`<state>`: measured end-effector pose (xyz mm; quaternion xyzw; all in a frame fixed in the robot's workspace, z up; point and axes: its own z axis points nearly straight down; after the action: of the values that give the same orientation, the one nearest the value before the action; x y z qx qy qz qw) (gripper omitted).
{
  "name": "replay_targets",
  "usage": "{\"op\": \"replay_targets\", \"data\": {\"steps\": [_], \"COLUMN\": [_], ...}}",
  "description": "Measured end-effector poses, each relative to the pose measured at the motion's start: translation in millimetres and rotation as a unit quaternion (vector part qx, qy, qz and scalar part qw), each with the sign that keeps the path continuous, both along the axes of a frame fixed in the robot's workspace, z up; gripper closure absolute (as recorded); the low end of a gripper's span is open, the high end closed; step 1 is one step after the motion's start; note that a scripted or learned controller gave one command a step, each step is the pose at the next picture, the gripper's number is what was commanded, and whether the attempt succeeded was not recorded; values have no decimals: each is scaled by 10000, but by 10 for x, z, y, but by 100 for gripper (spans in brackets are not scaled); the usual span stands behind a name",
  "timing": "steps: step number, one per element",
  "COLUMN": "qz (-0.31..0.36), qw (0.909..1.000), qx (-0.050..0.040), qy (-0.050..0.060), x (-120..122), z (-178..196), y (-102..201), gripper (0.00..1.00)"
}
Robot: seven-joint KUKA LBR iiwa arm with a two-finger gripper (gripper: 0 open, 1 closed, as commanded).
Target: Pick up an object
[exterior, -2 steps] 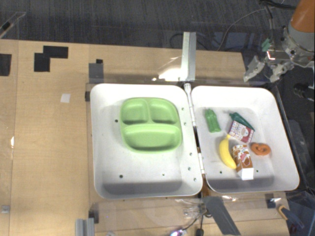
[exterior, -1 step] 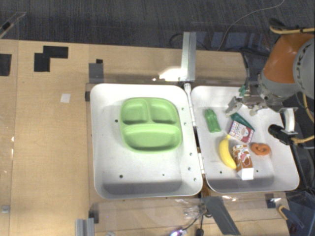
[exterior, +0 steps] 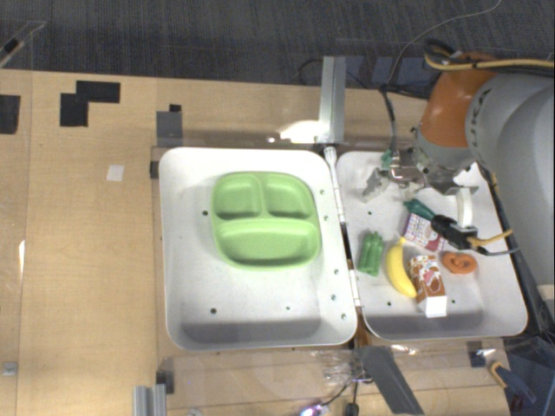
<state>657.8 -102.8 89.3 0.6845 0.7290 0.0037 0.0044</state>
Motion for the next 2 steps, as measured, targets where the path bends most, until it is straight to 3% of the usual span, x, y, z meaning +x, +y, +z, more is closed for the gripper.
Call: {"op": "replay_targets", "data": {"steps": [1,2], "qz": [240,303], "qw": [9997,9995], "qx": [-18,-15], "qy": [-3,-20], "x": [-424,-729], "z": [10,20], "y": [-688,-568], "gripper": [0,0]}}
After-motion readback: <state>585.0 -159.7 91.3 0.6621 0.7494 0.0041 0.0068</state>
